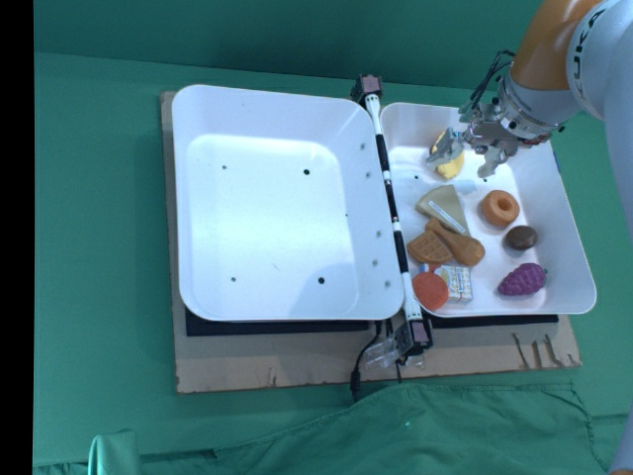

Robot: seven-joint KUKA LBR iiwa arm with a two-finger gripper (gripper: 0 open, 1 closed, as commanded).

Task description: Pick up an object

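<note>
My gripper [465,158] hangs over the back of the right bin [574,255], fingers spread apart and nothing between them. A small yellow food piece [452,166] lies right under the left finger [444,147], partly hidden by it. Nearer the front lie a pale cheese wedge [443,206], a glazed donut [499,209], a dark brown round piece [520,237], a purple grape bunch [521,279], a waffle [426,248], an orange-brown drumstick [460,246], a red disc [430,290] and a small pale packet [457,282].
The left bin [267,206] stands beside the right one, with a black-and-white divider rail [389,201] between them. Both rest on a cardboard sheet [297,369] on green cloth. The arm [574,38] comes in from the upper right.
</note>
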